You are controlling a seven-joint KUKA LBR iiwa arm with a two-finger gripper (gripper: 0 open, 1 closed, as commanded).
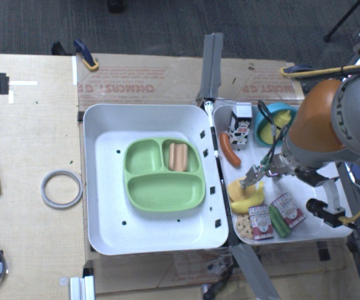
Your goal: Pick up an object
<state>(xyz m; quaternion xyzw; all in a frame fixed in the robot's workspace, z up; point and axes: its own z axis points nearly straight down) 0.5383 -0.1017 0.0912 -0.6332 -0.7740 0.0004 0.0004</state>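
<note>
Camera view showed the jaws [253, 179] low over the banana [245, 197] at 4 o'clock. I could not tell if they were open. Nothing was lifted yet.

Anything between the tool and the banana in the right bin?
Nothing visible. The tool sits directly over the banana at its upper end; the hot dog and snack packets lie off to the sides.

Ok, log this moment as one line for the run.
phase: reaching | gripper low over banana, right bin | grasp: unconfirmed | left bin: green tray with hot dog
</note>
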